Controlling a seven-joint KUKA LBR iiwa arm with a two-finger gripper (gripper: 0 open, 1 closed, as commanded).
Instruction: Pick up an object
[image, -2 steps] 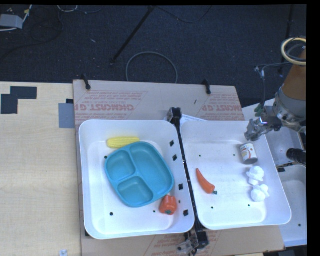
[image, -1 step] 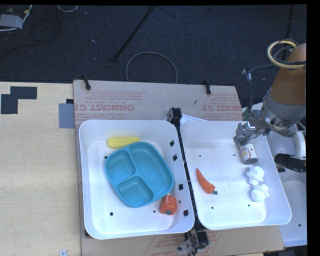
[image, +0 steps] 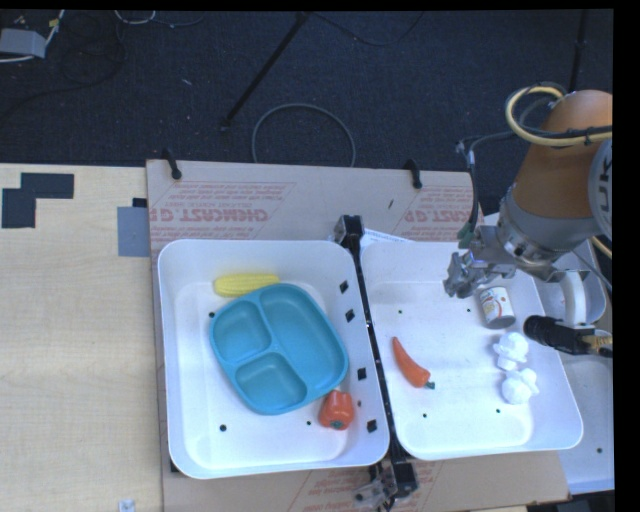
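Orange pepper (image: 337, 409) beside blue tray (image: 277, 347)

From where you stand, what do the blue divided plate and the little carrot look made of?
The blue divided plate looks like moulded plastic: one even colour, soft sheen, rounded compartment walls. The carrot seems to be a toy, probably plastic or rubber: flat, uniform orange with a small green tip. At this size I cannot tell which.
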